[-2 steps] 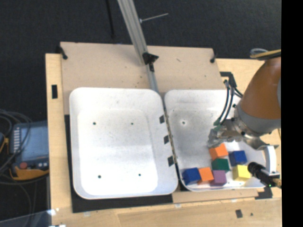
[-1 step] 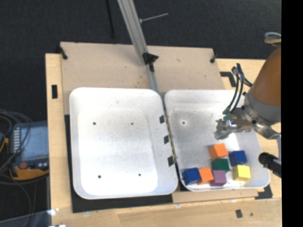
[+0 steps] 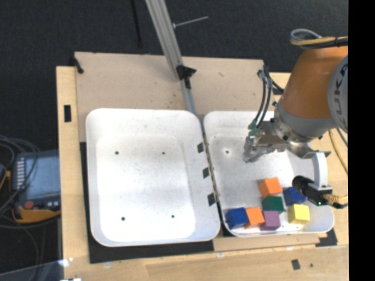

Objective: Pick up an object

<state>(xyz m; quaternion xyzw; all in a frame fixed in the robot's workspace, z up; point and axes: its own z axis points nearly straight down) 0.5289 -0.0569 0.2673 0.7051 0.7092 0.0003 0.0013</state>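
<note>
My arm [image 3: 313, 89] comes in from the right and its bulk covers the far right part of the right bin [image 3: 225, 130]; my gripper [image 3: 253, 152] hangs over that bin's bare middle, too small and blurred to make out. I count seven blocks crowded in the bin's near corner: two orange [image 3: 270, 186] [image 3: 255, 216], two blue [image 3: 237, 217] [image 3: 293, 194], one green [image 3: 273, 203], one purple [image 3: 271, 219], one yellow [image 3: 299, 213]; all lie apart from my gripper. There are two bins, and the left bin [image 3: 146, 174] sits beside.
</note>
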